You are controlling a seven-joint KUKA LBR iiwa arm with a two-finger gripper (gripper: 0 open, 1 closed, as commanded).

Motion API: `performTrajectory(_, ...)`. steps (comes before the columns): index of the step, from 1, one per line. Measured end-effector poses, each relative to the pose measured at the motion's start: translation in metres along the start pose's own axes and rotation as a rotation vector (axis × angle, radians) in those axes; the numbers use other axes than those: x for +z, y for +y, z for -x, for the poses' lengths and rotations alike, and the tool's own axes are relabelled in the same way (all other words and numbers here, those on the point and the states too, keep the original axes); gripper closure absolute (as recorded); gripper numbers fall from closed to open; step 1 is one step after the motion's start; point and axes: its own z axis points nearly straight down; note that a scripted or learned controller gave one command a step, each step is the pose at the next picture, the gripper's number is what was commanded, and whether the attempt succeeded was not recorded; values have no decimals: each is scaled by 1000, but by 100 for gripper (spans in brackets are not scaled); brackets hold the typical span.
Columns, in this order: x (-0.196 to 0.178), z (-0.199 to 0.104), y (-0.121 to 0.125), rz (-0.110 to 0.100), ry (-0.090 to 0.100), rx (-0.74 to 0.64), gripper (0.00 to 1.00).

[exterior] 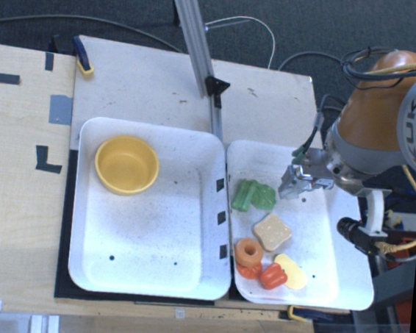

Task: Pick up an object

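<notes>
Lettering on the arm

The grey arm housing with the orange band (pixel 413 110) carries large dark letters at the picture's right edge, cut off by the frame; they appear to be "KU". Nothing else bears readable text.

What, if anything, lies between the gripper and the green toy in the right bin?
Nothing visible does. The gripper hovers over the right bin, just to the right of the green toy, with bare white bin floor between them. The tan bread piece lies lower down, off that line.
</notes>
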Motion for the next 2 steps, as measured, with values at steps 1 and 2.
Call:
performTrajectory(1,18,-51,16,0,0,0,100)
performTrajectory(2,13,-103,29,2,0,-1,100)
